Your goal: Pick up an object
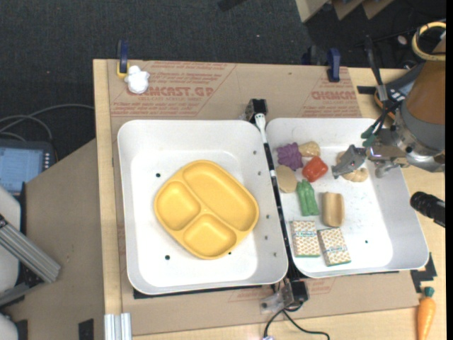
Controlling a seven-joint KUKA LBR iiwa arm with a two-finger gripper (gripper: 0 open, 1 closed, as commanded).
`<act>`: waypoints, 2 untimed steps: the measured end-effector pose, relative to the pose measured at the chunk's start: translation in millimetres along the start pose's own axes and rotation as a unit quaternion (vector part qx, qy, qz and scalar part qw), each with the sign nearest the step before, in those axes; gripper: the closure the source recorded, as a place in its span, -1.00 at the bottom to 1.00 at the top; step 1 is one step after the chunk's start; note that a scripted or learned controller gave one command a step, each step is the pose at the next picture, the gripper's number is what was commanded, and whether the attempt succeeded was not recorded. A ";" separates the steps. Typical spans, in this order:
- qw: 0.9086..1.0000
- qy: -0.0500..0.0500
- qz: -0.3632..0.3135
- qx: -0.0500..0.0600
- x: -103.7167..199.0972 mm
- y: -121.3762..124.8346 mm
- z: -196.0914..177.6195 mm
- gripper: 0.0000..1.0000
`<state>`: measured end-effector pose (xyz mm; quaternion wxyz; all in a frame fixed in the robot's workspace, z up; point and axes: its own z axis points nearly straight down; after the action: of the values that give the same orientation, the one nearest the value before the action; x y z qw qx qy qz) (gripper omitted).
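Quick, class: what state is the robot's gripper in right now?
Gripper: over the right bin, beside a pale item; open or closed cannot be told.

left bin (134, 211): white
divided plate (205, 207): yellow
right bin (396, 239): white
grape bunch (289, 154): purple
toy pepper (315, 168): red
pea pod (307, 197): green
bread roll (332, 209): tan
two packets (320, 244): green-and-white checked pattern
carrot, near right (425, 317): orange
bench (106, 190): pale wood with red lettering
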<state>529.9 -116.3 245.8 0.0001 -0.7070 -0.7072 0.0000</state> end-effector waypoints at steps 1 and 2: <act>1.000 0.000 0.002 0.000 -14.1 4.7 166.6 -1.00; 1.000 -0.001 0.001 -0.001 -13.2 4.7 151.3 1.00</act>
<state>534.6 -129.5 94.4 -0.0015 -0.7076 -0.7066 -0.0005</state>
